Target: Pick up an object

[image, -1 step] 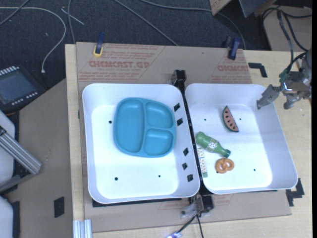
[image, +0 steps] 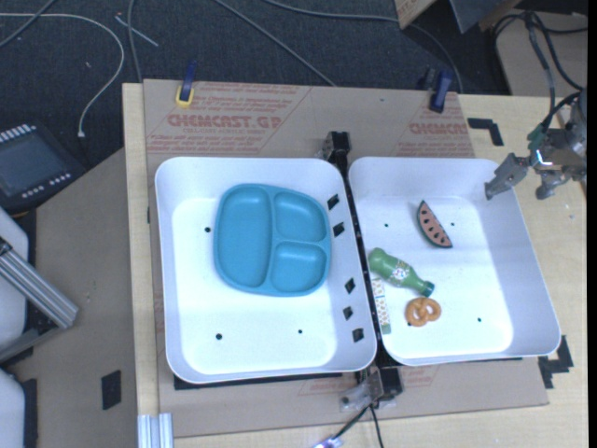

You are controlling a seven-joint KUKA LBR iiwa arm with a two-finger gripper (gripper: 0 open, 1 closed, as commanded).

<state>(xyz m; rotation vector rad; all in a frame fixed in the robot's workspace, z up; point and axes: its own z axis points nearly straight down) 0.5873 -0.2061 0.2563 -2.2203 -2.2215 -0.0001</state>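
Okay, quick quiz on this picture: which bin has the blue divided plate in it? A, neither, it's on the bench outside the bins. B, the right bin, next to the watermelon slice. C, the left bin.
C: the blue divided plate lies in the left bin, while the watermelon slice, green bottle and pretzel lie in the right bin.

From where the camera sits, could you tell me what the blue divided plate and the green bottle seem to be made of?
The blue divided plate looks like moulded plastic with a matte finish: one even colour, soft rounded ridges between its compartments, no glare. The green bottle is probably a plastic toy, judging by its flat, opaque green and pale label, though it is too small here to be certain.
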